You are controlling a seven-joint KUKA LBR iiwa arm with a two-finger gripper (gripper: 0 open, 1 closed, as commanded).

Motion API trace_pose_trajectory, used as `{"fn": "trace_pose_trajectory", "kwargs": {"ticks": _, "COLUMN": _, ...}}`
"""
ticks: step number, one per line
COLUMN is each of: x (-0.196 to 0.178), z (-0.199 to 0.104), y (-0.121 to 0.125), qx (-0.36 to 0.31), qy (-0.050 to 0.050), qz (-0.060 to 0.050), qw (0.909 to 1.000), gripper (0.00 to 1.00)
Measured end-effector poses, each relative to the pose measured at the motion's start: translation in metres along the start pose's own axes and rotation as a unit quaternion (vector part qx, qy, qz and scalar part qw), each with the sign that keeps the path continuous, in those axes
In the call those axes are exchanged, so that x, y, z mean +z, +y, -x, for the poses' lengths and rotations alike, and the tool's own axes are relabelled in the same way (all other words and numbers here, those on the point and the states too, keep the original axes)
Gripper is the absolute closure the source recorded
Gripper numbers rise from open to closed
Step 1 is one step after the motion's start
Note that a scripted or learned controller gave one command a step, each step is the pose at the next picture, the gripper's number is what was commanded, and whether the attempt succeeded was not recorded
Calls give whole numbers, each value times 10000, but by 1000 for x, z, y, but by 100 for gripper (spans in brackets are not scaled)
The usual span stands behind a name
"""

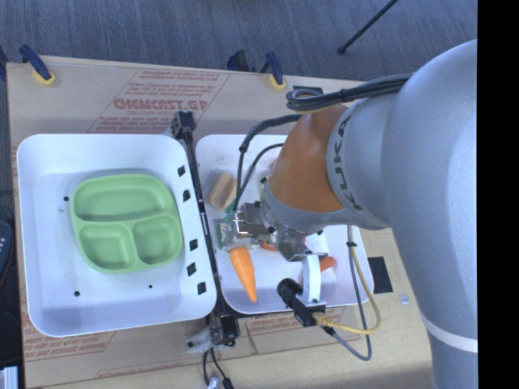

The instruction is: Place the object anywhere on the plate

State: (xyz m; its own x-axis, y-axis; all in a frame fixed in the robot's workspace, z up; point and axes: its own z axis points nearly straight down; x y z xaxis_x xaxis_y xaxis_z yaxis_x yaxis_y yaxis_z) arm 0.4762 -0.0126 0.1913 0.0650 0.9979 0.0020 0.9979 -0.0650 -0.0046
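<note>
A green three-compartment plate [126,220] lies in the left white bin [40,298]. In the right bin [349,298] an orange carrot [243,272] lies near the front left corner, pointing toward the front. A tan block [221,190] sits farther back beside the divider. My gripper [236,228] hangs low over the right bin, just above the carrot's thick end, under the orange wrist band [304,164]. The arm hides most of this bin.
A small orange-red piece [326,262] peeks out from under the arm at the right bin's right side. Black clips [193,245] line the divider between the bins. Cables [349,331] trail at the front. Blue clamps [276,71] hold the cardboard at the back.
</note>
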Motion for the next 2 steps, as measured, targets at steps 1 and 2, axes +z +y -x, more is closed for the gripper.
{"fn": "trace_pose_trajectory", "kwargs": {"ticks": 1, "x": 0, "z": -71, "y": 54, "qx": -703, "qy": -6, "qz": -1, "qw": 9975, "gripper": 100}}
{"fn": "trace_pose_trajectory", "kwargs": {"ticks": 2, "x": 0, "z": -71, "y": 54, "qx": -703, "qy": -9, "qz": -3, "qw": 9975, "gripper": 0}}
